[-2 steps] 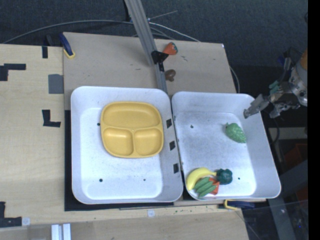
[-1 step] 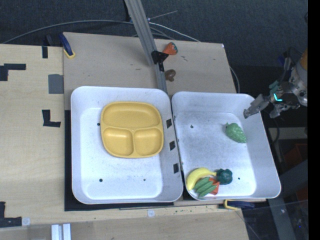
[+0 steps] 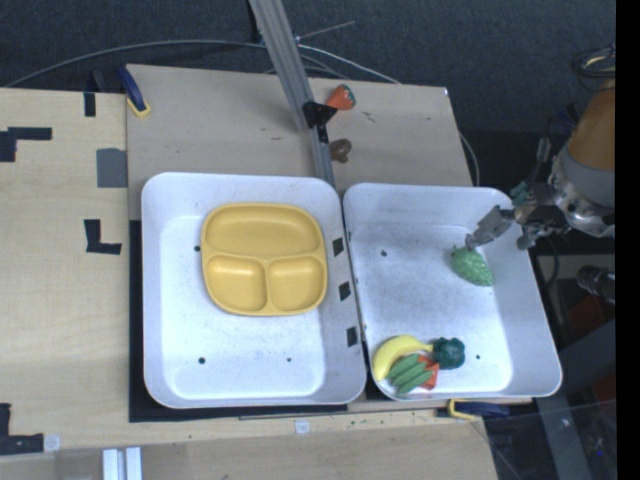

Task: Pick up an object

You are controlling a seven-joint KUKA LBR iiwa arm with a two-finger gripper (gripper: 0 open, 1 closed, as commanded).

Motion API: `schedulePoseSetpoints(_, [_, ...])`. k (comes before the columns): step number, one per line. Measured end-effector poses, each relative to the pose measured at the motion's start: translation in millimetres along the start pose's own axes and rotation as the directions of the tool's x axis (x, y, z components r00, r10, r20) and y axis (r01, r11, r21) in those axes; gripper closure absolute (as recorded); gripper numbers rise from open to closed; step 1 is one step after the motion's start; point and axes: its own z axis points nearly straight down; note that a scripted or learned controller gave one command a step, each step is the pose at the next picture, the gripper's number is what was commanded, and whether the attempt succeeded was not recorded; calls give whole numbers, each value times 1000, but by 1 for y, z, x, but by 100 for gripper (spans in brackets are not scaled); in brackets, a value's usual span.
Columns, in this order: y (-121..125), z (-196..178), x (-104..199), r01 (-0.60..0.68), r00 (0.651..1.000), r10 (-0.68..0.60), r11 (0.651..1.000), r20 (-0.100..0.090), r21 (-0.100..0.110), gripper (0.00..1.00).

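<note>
The arm (image 3: 598,158) is cut off by the frame's edge at three o'clock, so just its wrist and orange band show. The gripper (image 3: 490,230) is blurred, and whether it touches the green object (image 3: 472,266) directly beneath is unclear. At six o'clock in the right bin (image 3: 520,368), the small toy pile (image 3: 418,361) overlaps itself, with the separate pieces too small to identify. The tabletop (image 3: 60,268) runs off at nine o'clock.

Robotics lab test bench: plywood benchtop (image 3: 60,268) with black tape marks, two white bins (image 3: 165,368) side by side, metal camera pole (image 3: 285,58), loose cables (image 3: 200,48) over dark floor.
</note>
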Motion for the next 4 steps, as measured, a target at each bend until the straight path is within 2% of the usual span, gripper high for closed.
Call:
schedulePoseSetpoints(2, [5,126,10,0,1000,0,1000,0,1,0])
schedulePoseSetpoints(3, [6,112,11,1,1000,-1,1000,0,-4,100])
schedulePoseSetpoints(4, [2,52,5,-2,1000,2,1000,2,-11,100])
